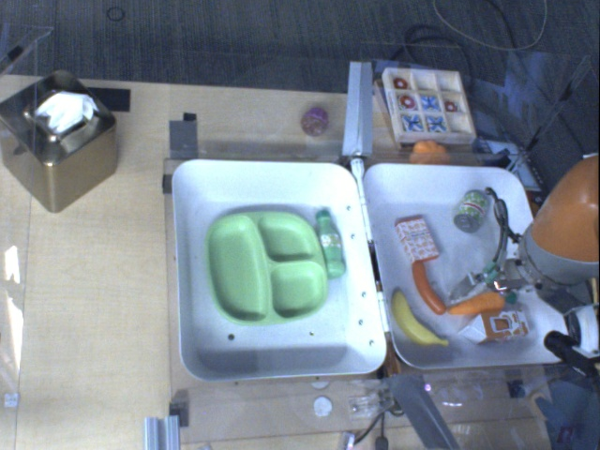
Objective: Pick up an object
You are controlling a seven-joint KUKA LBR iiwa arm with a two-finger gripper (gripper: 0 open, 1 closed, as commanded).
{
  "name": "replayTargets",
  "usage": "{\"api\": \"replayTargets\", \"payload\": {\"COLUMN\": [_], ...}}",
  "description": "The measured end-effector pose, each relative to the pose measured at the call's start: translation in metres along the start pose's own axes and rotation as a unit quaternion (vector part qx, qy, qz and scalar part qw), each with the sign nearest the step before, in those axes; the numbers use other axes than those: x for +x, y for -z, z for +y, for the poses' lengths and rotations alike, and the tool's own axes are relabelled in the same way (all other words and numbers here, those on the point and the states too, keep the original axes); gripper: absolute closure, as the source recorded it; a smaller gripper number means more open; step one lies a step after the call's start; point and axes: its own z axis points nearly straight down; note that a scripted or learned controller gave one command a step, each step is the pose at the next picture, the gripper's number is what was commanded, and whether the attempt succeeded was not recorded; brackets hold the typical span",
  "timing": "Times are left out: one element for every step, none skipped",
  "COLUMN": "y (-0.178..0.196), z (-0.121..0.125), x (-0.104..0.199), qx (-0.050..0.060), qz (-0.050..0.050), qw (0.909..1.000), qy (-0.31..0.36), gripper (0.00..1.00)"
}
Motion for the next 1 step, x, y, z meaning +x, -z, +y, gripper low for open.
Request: {"api": "replayTargets", "payload": {"y": [-0.0039], "z": [-0.0037], "x": [0.0347], "qx": [-0.006], "qz": [-0.003], "qw": [0.9998], "qy": [-0.021], "gripper": [0.00]}}
